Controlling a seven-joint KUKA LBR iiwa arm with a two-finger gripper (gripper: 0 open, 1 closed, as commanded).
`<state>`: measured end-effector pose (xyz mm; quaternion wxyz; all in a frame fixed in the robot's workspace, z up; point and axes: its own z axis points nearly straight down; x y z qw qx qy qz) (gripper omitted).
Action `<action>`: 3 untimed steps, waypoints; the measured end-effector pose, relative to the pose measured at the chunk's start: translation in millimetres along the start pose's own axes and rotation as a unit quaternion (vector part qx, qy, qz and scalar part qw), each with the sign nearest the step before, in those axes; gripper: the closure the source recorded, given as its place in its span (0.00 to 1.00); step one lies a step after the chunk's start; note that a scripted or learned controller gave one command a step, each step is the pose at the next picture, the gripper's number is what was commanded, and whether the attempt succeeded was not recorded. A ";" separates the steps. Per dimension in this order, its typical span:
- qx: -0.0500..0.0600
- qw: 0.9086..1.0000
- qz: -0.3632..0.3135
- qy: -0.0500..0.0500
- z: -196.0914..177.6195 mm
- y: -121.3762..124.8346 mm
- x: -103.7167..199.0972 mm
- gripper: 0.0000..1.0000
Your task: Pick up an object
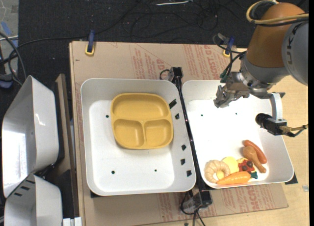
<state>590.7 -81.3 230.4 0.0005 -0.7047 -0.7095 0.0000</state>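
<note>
Gripper (226,97) hangs at 12 o'clock of the right bin (206,122), nothing between its fingers, cannot tell if jaws are apart; toy food pile (238,163) sits at 5 o'clock corner, well apart, probably slid there; yellow tray (142,120) in left bin (93,136)

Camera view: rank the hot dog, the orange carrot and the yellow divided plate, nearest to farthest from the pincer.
1. Toy hot dog, right bin, just below the pincer.
2. Orange plastic carrot, right bin's near edge.
3. Yellow divided plastic plate, left bin.
</note>
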 end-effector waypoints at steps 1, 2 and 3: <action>0.000 1.000 -0.001 0.000 7.9 -0.9 61.1 1.00; -0.001 1.000 -0.001 0.000 1.4 7.5 115.5 1.00; 0.000 1.000 0.000 0.000 -0.3 -1.6 159.9 1.00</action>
